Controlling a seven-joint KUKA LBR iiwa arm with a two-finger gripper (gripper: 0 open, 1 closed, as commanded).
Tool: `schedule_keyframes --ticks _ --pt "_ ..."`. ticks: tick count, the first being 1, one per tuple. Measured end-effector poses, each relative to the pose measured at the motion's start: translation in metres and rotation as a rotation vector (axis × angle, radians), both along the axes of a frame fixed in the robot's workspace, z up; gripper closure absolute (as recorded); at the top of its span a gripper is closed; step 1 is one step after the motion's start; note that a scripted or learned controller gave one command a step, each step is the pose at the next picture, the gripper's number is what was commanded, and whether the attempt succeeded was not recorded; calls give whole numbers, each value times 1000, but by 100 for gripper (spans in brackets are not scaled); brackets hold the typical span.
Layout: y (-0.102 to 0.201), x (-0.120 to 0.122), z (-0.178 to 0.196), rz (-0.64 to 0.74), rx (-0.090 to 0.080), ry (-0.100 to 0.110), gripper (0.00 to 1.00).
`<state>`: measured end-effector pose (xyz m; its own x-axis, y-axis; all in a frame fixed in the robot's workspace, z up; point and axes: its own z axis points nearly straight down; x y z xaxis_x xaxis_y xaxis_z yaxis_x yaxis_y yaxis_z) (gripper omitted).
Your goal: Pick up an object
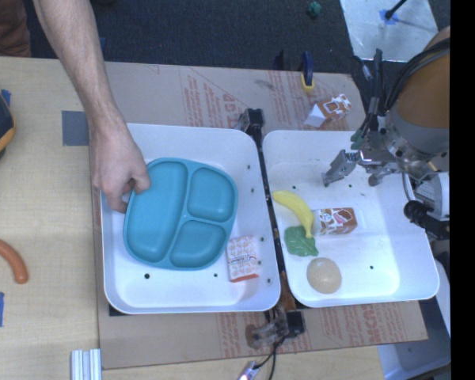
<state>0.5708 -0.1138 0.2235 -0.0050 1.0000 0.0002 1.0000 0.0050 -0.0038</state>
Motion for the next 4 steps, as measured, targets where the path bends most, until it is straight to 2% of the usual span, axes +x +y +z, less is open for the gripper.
schedule_keyframes --ticks 1,2,3,4 --pt "-6 -9 -118 0 -2 -2 0" --pt "-62 85 -132 -1 0 -2 0" --pt "-19 14 -132 -1 0 1 0" --pt "-80 78 -74 -3 -2 -5 0"
